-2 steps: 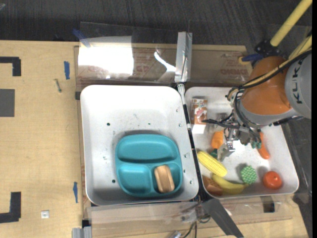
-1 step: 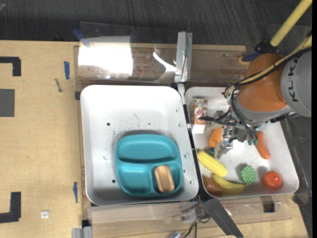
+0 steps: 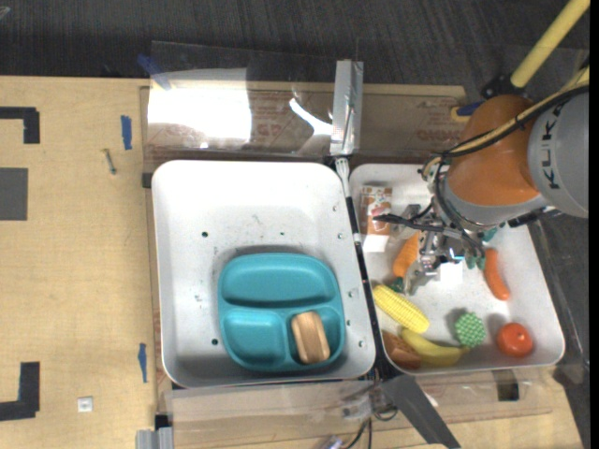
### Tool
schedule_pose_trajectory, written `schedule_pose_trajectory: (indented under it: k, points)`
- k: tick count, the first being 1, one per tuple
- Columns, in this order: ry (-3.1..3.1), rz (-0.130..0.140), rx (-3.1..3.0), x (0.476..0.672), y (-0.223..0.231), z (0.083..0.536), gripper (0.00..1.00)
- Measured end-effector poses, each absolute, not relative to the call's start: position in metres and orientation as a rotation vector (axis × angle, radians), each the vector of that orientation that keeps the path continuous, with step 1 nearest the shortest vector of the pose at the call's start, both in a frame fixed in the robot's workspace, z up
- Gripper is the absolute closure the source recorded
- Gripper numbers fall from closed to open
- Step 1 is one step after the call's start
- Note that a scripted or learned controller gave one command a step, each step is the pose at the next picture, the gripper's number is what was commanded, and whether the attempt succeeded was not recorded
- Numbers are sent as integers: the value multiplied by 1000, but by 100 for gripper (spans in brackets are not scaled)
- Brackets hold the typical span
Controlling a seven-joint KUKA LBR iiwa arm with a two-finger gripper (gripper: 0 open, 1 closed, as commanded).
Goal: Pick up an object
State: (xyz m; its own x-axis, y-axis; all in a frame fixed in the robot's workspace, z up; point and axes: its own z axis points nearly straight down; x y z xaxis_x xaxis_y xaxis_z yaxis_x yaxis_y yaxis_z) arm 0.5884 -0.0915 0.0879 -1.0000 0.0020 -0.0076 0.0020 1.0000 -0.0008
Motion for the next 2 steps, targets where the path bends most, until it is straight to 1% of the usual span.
schedule_pose_trajectory:
  k: [1,2]
  points:
    - [3129,-1,-137,614,-91,88,0]
    - [3128,0,-199,581,-100,88,0]
